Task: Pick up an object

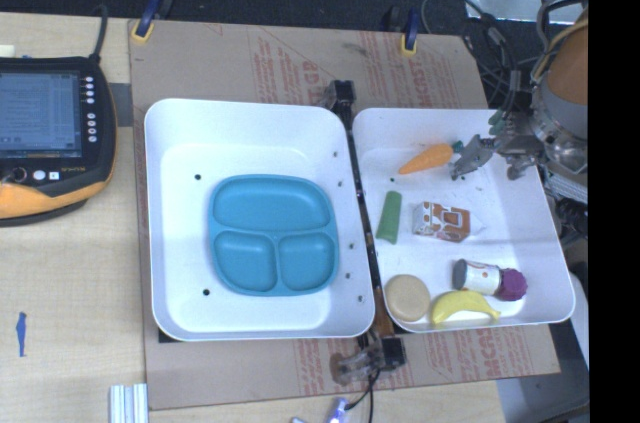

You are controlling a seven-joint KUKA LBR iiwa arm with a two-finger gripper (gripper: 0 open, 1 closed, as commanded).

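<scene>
The right bin (520, 211) holds an orange carrot (425, 159), a green cylinder (389, 216), a brown and white patterned packet (442, 221), a tan round disc (407, 297), a yellow banana (464, 308) and a small bottle with a purple end (490, 279). My gripper (492, 157) hangs over the bin's upper right part, just right of the carrot's tip. Its two fingers stand apart, open, with nothing between them.
The left bin (170, 171) bears a blue divided plate (273, 233). A teach pendant (50, 136) lies on the bench at far left. Cables (470, 21) run behind the right bin. Clamps (147, 16) hold the cardboard sheet.
</scene>
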